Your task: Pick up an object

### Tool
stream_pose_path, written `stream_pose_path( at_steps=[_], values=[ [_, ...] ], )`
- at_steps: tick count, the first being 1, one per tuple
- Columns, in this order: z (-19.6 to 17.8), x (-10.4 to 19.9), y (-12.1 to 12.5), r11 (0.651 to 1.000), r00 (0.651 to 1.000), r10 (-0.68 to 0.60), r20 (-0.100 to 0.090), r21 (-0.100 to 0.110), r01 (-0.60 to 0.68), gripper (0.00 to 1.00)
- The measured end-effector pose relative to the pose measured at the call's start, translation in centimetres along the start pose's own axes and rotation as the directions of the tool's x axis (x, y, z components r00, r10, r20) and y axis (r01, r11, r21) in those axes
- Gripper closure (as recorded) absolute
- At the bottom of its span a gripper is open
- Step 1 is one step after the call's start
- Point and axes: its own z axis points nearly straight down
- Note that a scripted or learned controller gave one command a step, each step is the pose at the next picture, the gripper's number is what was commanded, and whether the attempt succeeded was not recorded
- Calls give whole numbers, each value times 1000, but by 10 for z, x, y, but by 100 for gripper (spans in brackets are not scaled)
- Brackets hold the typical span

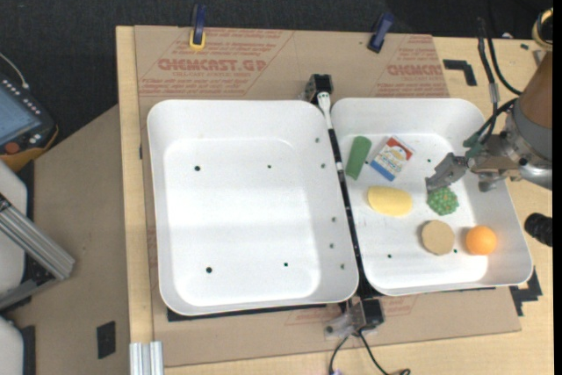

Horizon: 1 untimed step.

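The green broccoli-like toy [443, 202] lies in the right bin [421, 277] just below the end effector [442, 176], whose finger state I cannot tell.

Six small objects lie in the right bin [500, 263] on my bench.

From my remote seat I see a green block [357, 157] by the divider, a blue-and-red packet [390, 158] beside it, a yellow lump [389, 201] below, a green ball [443, 201] near the gripper [439, 178], then a tan disc [437, 237] just beside an orange ball [480, 240].
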Motion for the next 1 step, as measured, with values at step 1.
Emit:
stream_pose_path(
  at_steps=[1],
  values=[
    [77,-3,15,1000,1000,1,-2,5,-1,0]
  ],
)
